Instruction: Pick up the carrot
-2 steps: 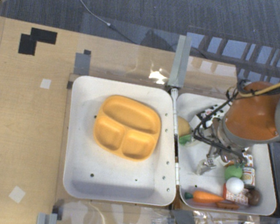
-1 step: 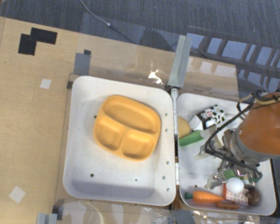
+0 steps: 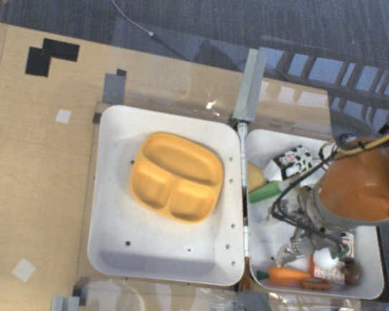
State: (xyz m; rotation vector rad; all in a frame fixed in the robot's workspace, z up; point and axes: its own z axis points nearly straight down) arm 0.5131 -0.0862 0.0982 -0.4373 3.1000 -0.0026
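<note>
Whether the jaws were spread or pressed together could not be told; the gripper (image 3: 294, 252) hung just above the carrot (image 3: 288, 277), which lay along the right bin's (image 3: 374, 290) front wall.

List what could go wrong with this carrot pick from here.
1. The carrot lies against the right bin's near wall, leaving the gripper little room on that side.
2. A reddish piece and a white item crowd it, so the fingers may catch those instead.
</note>
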